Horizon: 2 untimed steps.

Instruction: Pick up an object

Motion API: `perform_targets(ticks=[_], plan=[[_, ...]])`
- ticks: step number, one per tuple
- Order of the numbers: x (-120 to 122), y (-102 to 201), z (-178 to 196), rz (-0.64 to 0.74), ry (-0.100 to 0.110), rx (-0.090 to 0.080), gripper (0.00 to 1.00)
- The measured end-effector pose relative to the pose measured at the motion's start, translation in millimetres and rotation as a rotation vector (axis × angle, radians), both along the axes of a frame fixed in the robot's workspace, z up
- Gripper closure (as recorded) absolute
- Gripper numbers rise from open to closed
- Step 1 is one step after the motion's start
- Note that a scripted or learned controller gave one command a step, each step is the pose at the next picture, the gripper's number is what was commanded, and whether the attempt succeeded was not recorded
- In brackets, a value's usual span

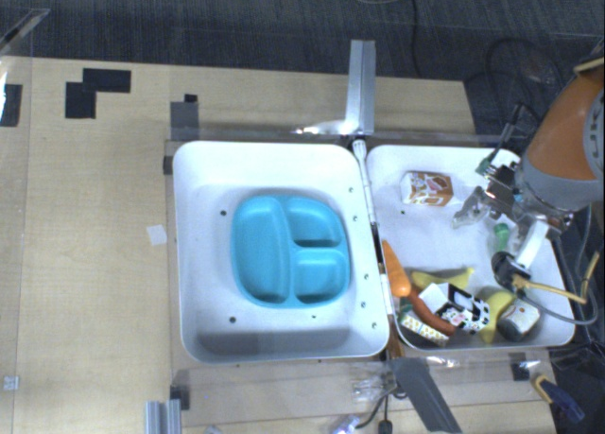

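My gripper hangs over the right bin, in its upper right part, and nothing shows in its grasp. Just to its left lies a brown and white snack packet. Along the bin's near side is a pile: an orange carrot against the left wall, a yellow banana, a red and orange piece, a black and white item and a grey round object. A small green thing sits beside the wrist.
The left bin holds a blue divided plate in its middle. A metal post rises behind the wall between the bins. Cables trail down the arm at the right bin's right wall.
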<state>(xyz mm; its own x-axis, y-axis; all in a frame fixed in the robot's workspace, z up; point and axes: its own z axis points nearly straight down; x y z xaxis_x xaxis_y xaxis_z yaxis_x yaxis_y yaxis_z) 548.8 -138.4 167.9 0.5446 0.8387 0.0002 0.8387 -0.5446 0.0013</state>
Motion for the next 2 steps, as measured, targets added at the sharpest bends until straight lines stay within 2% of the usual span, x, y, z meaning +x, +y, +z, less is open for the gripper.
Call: perform_targets(ticks=[1, 2], plan=[[0, 0, 0, 0.0, 0.0, 0.0, 0.0], [-17, 122, 15, 0.235, 0.001, 0.0, 0.0]])
